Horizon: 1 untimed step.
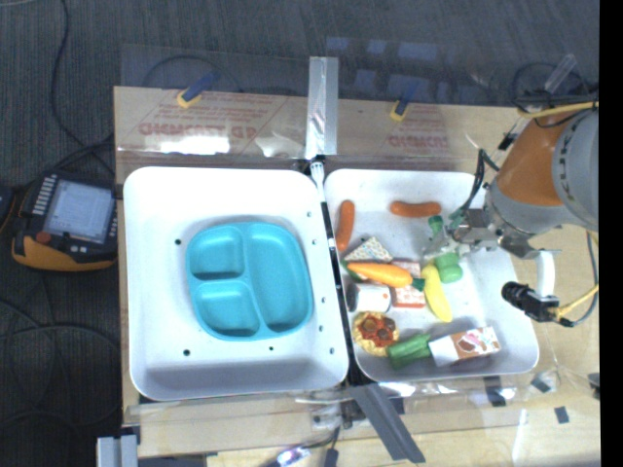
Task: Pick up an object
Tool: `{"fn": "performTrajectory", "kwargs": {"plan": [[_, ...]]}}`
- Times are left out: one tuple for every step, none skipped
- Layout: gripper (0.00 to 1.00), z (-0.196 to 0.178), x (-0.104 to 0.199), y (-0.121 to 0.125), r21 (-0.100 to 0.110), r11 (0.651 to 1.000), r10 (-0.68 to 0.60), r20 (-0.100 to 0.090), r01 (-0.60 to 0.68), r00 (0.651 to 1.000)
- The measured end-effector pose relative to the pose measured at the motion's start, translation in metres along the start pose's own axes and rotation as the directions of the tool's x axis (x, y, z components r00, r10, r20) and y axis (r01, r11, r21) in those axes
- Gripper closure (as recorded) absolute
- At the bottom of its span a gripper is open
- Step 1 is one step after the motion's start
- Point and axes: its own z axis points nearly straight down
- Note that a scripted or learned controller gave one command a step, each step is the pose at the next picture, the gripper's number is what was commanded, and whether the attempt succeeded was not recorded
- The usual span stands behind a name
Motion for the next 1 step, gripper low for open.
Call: {"fn": "performTrajectory", "kwargs": {"plan": [[1.0, -0.0983, 0.0451, 0.0136, 0.015, 1.0, -0.019, 0.0, 0.019, 1.0]]}}
